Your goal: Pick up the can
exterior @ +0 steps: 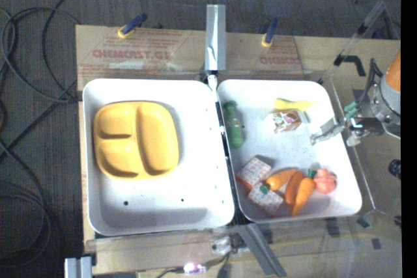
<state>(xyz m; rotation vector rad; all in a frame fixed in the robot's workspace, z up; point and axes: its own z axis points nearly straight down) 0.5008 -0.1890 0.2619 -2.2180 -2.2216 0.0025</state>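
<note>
Two white bins sit side by side on the bench: left bin (91,205) holds one yellow tray (137,138); right bin (339,205) holds one green can (233,127) by its left wall (lying down), two carrots (293,187). Gripper (326,135) at the right edge, finger state unclear.

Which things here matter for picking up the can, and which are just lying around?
For the job:
green can, lying against the right bin's left wall
gripper, at the right bin's right edge

Lying about:
yellow divided tray in the left bin
carrots
yellow wedge
small packets
</note>
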